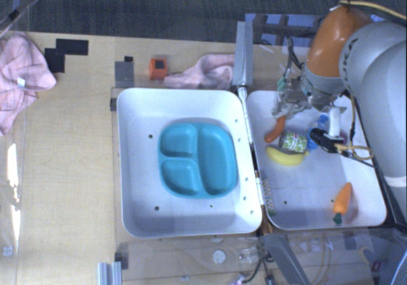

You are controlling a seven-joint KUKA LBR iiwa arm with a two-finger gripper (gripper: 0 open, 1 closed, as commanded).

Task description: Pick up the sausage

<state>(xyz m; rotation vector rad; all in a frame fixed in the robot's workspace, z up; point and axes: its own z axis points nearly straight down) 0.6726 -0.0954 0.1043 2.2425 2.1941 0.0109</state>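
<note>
The claw (287,104) (I cannot tell if it is wide or closed) hangs right above the sausage (275,130), which slants down-left from it.

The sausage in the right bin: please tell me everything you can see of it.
The small reddish-orange sausage is a short, smooth, slightly curved piece that looks like plastic toy food. It lies at a slant in the upper left part of the right shallow white bin, its upper end pointing toward the arm's metal claw, which sits right above it. Whether the claw touches it cannot be told. Its lower end lies close to the yellow banana, and a green-patterned round object lies just to its right.
</note>
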